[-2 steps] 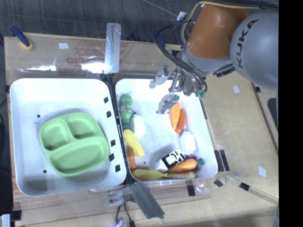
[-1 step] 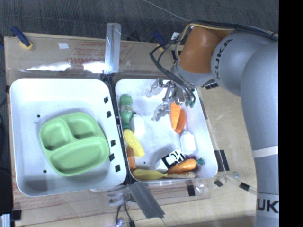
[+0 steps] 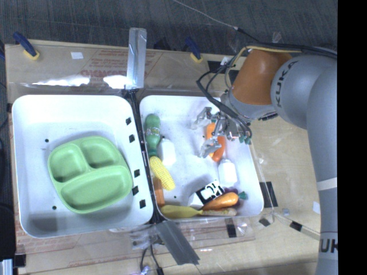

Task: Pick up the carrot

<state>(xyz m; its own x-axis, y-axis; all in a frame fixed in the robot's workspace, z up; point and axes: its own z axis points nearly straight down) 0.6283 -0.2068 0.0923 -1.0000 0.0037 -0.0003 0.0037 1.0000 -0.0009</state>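
A small orange carrot (image 3: 216, 143) lies in the right bin (image 3: 186, 105), close to its right wall. My gripper (image 3: 204, 134) hangs right over it, at the end of the grey arm with the orange band (image 3: 257, 79). One metal finger (image 3: 202, 118) stands past the carrot's far end and the other past its near end. The fingers are spread wide, so the gripper is open with the carrot between them. A second, larger carrot with a green top (image 3: 222, 200) lies along the bin's front wall.
The right bin also holds a green bottle-shaped toy (image 3: 152, 129), a corn cob (image 3: 161, 172), a banana (image 3: 179, 211), a white item (image 3: 227, 172) and a black-and-white block (image 3: 209, 192). A green divided plate (image 3: 89, 172) sits in the left bin (image 3: 34, 110).
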